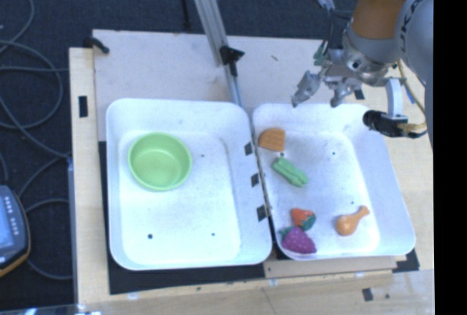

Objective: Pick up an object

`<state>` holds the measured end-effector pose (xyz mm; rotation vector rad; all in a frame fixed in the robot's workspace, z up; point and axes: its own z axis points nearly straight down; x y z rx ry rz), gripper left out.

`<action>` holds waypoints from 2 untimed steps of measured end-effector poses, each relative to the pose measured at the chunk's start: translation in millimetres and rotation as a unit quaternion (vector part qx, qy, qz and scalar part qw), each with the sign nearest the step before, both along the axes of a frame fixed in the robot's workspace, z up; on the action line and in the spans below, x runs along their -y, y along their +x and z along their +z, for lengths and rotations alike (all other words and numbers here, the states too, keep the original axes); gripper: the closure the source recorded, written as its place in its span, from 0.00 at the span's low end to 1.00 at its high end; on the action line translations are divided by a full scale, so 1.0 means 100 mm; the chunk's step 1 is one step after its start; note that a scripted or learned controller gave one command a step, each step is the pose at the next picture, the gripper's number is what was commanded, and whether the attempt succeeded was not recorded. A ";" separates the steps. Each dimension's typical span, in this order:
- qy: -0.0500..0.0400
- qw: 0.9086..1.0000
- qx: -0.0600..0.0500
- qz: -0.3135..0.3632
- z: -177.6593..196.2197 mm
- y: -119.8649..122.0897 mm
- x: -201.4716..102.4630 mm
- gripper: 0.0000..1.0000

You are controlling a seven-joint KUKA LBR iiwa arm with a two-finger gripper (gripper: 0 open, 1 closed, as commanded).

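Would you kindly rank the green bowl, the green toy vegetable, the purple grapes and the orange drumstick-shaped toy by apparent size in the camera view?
1. green bowl, clearly largest
2. green toy vegetable, purple grapes and orange drumstick-shaped toy: these three look too alike in size to rank.

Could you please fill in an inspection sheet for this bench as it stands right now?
Surface: pale bench bearing two shallow white bins side by side, left bin and right bin.
Job's things: in the right bin, a tan bread piece, a green vegetable, a red-orange toy, a purple grape bunch and an orange drumstick, all lying loose.
Clutter: green bowl in the left bin.
Grippers: gripper above the right bin's far edge, open, holding nothing.
Cables: dark cables on the floor at left.
Surroundings: metal pole slanting over the bench; a handheld device at the left edge.
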<state>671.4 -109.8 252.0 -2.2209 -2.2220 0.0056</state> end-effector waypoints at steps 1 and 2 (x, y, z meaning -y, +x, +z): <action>0.000 1.000 -0.001 -0.001 -0.61 -0.06 -0.03 0.00; 0.000 1.000 -0.001 -0.002 -1.25 -0.08 -0.02 0.00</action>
